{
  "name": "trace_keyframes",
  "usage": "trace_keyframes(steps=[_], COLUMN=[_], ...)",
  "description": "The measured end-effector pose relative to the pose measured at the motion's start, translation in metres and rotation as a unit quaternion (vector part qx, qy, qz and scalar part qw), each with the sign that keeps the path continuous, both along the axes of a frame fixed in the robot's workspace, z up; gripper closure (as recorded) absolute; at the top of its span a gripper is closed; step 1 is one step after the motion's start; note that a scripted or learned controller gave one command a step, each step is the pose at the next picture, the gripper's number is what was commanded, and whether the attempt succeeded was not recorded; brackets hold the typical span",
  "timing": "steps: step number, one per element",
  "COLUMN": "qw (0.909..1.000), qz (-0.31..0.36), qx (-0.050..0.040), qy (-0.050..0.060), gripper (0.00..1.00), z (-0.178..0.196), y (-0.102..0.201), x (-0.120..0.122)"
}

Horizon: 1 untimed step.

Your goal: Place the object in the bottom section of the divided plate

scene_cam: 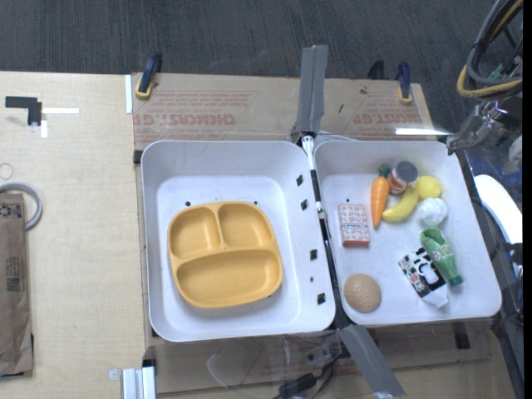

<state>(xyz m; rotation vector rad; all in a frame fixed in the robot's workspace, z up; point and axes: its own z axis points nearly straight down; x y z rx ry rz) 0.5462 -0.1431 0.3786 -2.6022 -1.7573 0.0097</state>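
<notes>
Bench seen from above, read from left to right. At the far left edge a brown paper bag point(12, 281) lies flat on the bench top. Next comes the left bin point(158, 223), which holds the yellow divided plate point(224, 252). The plate's two small sections lie toward the top of the view and its long bottom section point(229, 277) lies nearest you.

The right bin point(391, 248) touches the left bin along the centre line, and every loose object lies in it. You cannot tell which one is the task's thing. A red-and-white box point(354, 224) sits near the bin's left wall, with a round brown ball point(362, 293) below it. A carrot point(379, 199) lies just beside a banana point(400, 208), with a small can point(405, 174) above them. A lemon point(428, 187) and a white ball point(431, 212) follow. A green bottle point(442, 258) leans against a black-and-white packet point(424, 274).

At the right edge you see metal hardware point(478, 131) of the arm and its cables. You cannot tell how the jaws stand.
</notes>
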Motion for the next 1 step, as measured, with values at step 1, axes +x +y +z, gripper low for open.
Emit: trace_keyframes(steps=[1], qw=[1.0000], qz=[0.000], qx=[-0.0010], qy=[0.002], gripper=[1.00], z=[0.0073], y=[-0.0008], x=[0.0010])
